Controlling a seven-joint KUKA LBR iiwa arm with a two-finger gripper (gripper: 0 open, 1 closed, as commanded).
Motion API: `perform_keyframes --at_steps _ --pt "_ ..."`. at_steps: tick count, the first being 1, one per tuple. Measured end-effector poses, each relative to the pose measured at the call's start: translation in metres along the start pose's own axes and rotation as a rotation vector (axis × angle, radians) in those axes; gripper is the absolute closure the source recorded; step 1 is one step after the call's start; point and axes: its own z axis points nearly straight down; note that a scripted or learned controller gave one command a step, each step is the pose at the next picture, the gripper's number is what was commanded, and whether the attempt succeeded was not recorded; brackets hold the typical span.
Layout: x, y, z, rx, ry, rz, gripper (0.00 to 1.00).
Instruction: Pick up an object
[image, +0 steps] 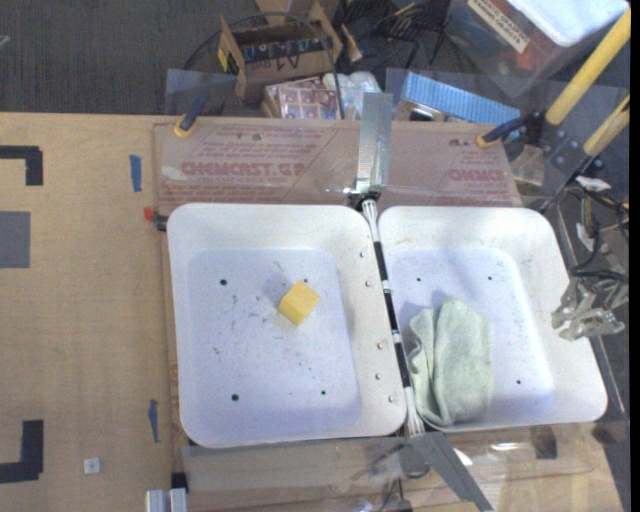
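A: Left bin (200, 250)?
B: White, shallow, one yellow block (298, 302) near middle, lying flat, slightly turned. Dark specks and small holes on floor.
A: Right bin (520, 240)?
B: Pale green cloth (452, 362), crumpled, at lower left, against the divider side. Touching bin floor, well apart from block.
A: Between bins?
B: Rims touching, cable (388, 300) running along the seam.
A: Around?
B: Cardboard sheet (260, 165) behind bins, red print. Blue tape (135, 172) bits on bench at left. Clutter of boxes past far edge. Yellow bar (592, 62) top right.
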Motion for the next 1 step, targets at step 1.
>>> perform_keyframes --at_steps 1 --pt "0.0087 0.0054 -0.0263 0.002 -0.002 -0.545 1.00"
